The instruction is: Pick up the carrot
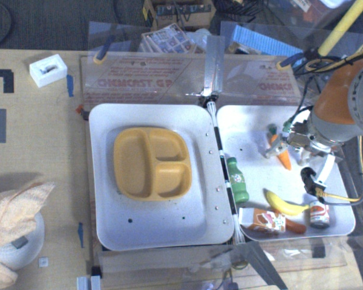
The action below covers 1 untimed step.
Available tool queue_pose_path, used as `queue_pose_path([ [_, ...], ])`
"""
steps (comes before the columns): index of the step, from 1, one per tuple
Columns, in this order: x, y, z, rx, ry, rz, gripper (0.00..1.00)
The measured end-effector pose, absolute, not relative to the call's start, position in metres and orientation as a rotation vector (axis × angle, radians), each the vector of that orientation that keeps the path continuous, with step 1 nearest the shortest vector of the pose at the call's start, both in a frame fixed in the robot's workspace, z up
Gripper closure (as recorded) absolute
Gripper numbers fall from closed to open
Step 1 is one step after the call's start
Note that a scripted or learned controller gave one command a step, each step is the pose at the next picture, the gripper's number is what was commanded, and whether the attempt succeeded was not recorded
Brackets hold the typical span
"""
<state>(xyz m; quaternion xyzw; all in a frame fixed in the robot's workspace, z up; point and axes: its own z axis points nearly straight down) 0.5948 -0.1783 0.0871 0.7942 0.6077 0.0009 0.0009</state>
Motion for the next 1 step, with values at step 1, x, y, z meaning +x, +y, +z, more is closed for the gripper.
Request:
queue_pose_path([
  [1,0.5961,-0.1789,0.0985,2.494,1.904,0.009,1.00],
])
